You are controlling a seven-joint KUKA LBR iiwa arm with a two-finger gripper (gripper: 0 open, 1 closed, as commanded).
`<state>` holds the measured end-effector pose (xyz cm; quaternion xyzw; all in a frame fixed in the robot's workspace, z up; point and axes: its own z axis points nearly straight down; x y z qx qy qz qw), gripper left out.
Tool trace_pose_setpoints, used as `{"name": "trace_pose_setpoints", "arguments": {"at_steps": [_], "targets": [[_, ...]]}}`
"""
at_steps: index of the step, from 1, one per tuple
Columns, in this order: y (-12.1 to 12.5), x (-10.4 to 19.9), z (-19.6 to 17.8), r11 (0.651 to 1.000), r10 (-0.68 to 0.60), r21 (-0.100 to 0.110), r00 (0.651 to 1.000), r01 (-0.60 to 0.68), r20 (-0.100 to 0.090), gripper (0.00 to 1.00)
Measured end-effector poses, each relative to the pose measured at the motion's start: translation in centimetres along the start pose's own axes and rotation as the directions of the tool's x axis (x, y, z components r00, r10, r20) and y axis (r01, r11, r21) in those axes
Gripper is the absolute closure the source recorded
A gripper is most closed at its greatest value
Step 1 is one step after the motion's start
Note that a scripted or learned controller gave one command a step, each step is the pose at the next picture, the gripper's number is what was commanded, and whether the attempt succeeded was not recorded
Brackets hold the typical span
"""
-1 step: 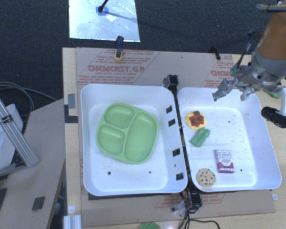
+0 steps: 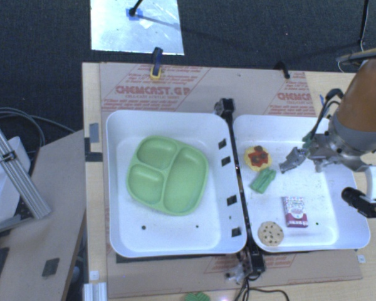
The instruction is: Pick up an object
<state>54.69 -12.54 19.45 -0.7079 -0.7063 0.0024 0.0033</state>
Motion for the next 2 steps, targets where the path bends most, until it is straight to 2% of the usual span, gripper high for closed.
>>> {"name": "trace_pose_setpoints", "arguments": {"at_steps": [1, 2], "targets": [[-6.3, 5.8, -0.8, 1.0, -0.009, -0.005, 1.0, 0.009, -0.002, 0.0], [-5.9, 5.4, -1.9, 1.0, -0.006, -0.013, 1.0, 0.006, 0.002, 1.0]]}}
